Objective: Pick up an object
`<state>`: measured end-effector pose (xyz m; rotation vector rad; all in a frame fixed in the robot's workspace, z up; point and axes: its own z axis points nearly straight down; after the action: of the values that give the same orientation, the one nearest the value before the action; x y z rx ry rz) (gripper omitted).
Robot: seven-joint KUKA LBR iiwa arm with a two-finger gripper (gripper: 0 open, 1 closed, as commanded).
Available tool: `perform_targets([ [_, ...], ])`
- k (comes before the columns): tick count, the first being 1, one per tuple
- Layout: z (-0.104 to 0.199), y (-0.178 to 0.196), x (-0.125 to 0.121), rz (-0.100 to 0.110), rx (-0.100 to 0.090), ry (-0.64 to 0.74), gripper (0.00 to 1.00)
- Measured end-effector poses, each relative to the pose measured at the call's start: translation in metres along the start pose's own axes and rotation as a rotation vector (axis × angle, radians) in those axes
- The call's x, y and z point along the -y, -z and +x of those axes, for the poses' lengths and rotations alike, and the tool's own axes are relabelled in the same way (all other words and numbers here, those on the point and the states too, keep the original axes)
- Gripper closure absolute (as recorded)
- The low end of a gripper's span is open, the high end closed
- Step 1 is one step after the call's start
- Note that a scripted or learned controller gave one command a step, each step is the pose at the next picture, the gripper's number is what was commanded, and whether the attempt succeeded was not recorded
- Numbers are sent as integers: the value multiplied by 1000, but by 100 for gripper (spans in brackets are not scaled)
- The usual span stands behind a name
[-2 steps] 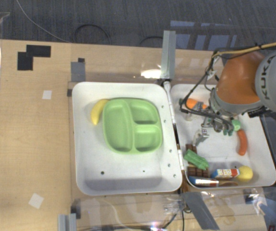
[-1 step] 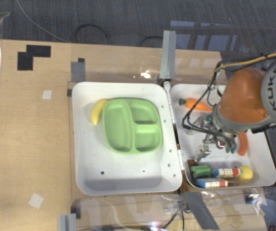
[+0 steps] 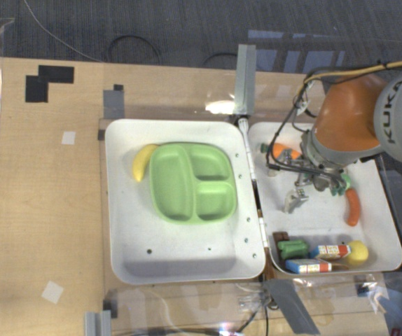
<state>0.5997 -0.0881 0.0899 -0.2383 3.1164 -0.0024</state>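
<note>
My gripper (image 3: 296, 201) hangs over the bare white floor of the right bin (image 3: 383, 187), below the orange wrist band. It looks open, with nothing between its fingers. An orange carrot-like piece (image 3: 281, 150) lies just behind it at the bin's far left. A red sausage-shaped object (image 3: 353, 207) lies to its right, with a small green piece (image 3: 342, 185) beside the wrist. Along the near wall sit a green object (image 3: 293, 247), a white-and-red tube (image 3: 332, 250), a yellow lemon (image 3: 358, 253) and a blue item (image 3: 305, 265).
The left bin (image 3: 127, 250) holds a green divided plate (image 3: 190, 182) with a yellow banana (image 3: 141, 162) at its left rim. Black cables run from the arm over the right bin's far side. A metal post (image 3: 245, 75) stands behind the bins.
</note>
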Motion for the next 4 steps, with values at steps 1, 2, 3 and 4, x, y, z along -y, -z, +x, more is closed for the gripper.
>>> perform_targets([
  [1,31,1,56,2,1,194,0],
  [2,42,22,101,-2,-6,506,0],
  [3,12,1,5,-2,3,595,0],
  [4,33,1,36,1,3,668,0],
])
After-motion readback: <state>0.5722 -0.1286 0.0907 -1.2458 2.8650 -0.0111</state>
